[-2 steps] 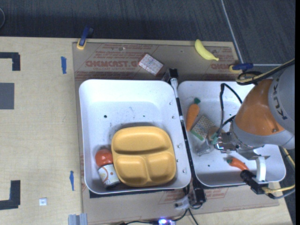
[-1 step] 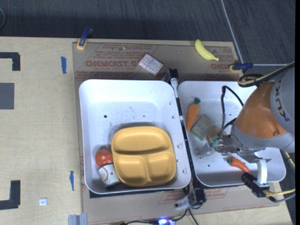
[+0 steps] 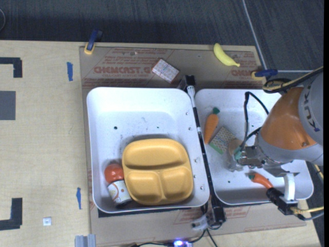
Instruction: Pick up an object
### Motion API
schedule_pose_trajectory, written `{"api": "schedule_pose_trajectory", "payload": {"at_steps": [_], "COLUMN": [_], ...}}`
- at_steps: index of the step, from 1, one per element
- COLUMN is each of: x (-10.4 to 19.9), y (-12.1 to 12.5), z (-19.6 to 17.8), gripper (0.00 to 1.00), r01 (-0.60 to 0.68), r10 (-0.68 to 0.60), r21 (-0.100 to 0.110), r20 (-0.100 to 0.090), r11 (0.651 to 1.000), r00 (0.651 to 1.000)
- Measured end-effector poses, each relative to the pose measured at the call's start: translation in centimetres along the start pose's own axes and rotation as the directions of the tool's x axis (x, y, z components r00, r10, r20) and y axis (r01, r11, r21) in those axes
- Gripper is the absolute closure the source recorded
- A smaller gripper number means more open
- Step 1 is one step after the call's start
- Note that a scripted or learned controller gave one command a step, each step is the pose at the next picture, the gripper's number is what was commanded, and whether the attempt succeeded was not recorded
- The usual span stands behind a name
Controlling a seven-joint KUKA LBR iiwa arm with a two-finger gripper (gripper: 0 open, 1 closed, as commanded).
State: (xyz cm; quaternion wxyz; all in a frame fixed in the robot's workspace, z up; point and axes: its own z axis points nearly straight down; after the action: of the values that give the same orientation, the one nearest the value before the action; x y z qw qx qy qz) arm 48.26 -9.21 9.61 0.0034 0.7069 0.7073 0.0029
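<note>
The arm's orange band (image 3: 288,122) and grey wrist hang over the right bin (image 3: 231,99). My gripper (image 3: 239,159) points down near the bin's middle, just right of a flat grey-green patterned pad (image 3: 222,139). An orange carrot toy with a green top (image 3: 211,126) lies beside that pad to its upper left. A smaller orange piece (image 3: 260,179) lies on the bin floor under the wrist. In the left bin (image 3: 133,104) sits a yellow sectioned tray (image 3: 156,170), with a red-orange object (image 3: 113,172) and a small white can (image 3: 119,191) at its left.
A yellow banana (image 3: 225,55) and a small patterned card (image 3: 164,70) lie on the cardboard behind the bins. Blue clamps (image 3: 92,40) hold the cardboard's corners. Black cables run from the arm's lower right. A black divider strip (image 3: 198,133) runs between the bins.
</note>
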Motion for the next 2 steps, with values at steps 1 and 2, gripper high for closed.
{"api": "schedule_pose_trajectory", "payload": {"at_steps": [1, 2], "x": [0.0, 0.1], "y": [0.0, -0.2], "z": [0.0, 1.0], "gripper": [0.00, 0.00], "r01": [0.000, 0.000], "r10": [0.000, 0.000], "r21": [0.000, 0.006], "r20": [0.000, -0.001], "r11": [1.000, 1.000], "r00": [1.000, 1.000]}}
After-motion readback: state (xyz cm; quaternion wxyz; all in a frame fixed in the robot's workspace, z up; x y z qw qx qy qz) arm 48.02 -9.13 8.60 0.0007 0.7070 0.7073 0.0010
